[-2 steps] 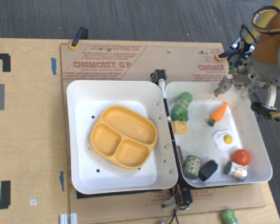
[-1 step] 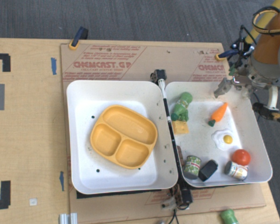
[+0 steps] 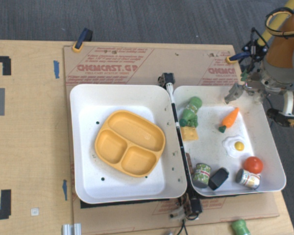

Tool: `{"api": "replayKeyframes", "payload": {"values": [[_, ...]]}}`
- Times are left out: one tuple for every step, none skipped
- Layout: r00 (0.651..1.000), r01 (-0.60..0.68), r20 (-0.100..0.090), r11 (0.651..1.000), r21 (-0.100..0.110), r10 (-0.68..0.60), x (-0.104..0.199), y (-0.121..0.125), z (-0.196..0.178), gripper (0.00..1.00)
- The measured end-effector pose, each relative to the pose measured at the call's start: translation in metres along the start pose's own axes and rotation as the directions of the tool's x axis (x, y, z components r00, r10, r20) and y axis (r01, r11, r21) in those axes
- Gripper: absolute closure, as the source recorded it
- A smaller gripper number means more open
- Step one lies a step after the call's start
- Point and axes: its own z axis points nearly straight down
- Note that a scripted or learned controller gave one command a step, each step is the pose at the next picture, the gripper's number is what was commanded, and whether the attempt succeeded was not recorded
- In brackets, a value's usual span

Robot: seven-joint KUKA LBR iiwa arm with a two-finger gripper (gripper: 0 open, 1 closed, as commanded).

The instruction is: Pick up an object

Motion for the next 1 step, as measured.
{"api": "replayKeyframes", "payload": {"values": [[0.999,0.052,0.001,0.999,-0.002,-0.052,-0.0004,0.0001,0.0002,0.0]]}}
